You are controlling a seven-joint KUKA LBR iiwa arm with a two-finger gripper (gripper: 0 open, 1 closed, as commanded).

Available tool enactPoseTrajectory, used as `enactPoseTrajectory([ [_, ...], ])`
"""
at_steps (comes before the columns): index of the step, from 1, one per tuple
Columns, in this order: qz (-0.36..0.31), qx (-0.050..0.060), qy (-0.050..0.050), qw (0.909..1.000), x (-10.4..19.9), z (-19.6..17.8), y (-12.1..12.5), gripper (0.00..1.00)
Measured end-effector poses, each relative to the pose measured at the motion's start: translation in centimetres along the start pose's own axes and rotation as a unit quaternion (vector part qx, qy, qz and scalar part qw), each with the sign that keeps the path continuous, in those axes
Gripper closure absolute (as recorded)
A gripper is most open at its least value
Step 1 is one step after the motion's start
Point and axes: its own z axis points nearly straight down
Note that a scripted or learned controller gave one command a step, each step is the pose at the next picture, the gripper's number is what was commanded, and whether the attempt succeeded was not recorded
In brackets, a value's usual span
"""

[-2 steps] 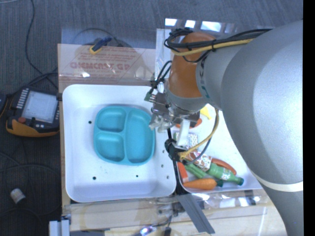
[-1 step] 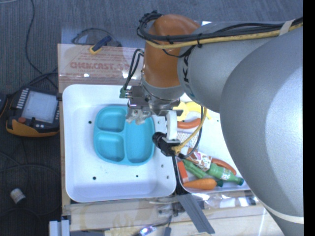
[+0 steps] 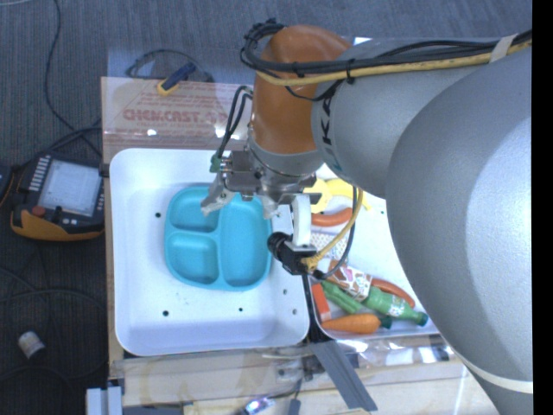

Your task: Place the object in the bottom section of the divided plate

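Note:
A light blue divided plate (image 3: 216, 247) with three sections lies in the left white bin (image 3: 147, 301). No object shows in any of its sections. My gripper (image 3: 238, 204) hangs over the plate's far edge, between the upper left section and the long right section. Its fingers (image 3: 214, 202) are spread, with only blue plate showing between them. The candidate objects lie in the right bin (image 3: 373, 232), partly hidden by the arm: an orange carrot (image 3: 351, 323), a green bottle-shaped toy (image 3: 384, 303), a red-orange piece (image 3: 333, 218) and a yellow piece (image 3: 339, 188).
The grey arm with its orange band (image 3: 289, 102) covers most of the right bin. A black fitting with a white part (image 3: 289, 247) hangs by the wall between the bins. A cardboard sheet (image 3: 168, 115) lies behind the left bin. A handheld pendant (image 3: 60, 195) sits on the floor at left.

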Motion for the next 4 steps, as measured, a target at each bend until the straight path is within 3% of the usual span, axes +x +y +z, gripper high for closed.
enactPoseTrajectory([
  [4, 0.000, 0.000, 0.000, 1.0000, 0.00, 0.00, 0.00, 0.00],
])
